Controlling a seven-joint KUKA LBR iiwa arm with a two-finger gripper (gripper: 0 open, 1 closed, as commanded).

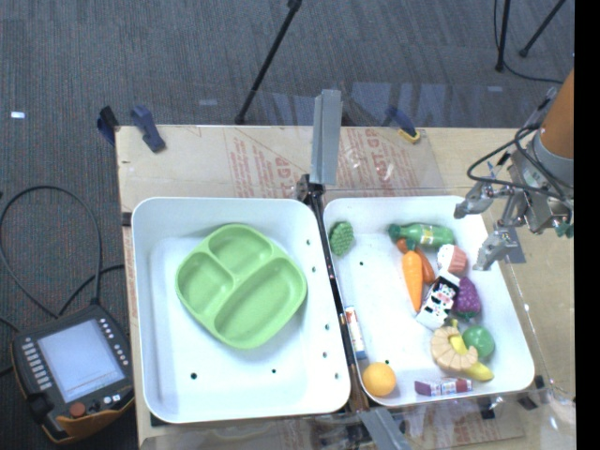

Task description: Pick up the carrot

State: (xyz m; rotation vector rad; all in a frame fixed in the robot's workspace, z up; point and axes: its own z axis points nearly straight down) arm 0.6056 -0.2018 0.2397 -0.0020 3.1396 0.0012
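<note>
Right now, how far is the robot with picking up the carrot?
Nothing looks done yet. The carrot lies in the right bin, between the green bottle and the milk carton. The tool hangs open over the bin's right edge, holding nothing. Reaching the carrot, gripping it and lifting it are all left.

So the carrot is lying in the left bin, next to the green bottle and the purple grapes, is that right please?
Not quite: the carrot is lying in the right bin, not the left. The camera view shows it there, next to the green bottle and the purple grapes. The left bin has the green plate.
</note>
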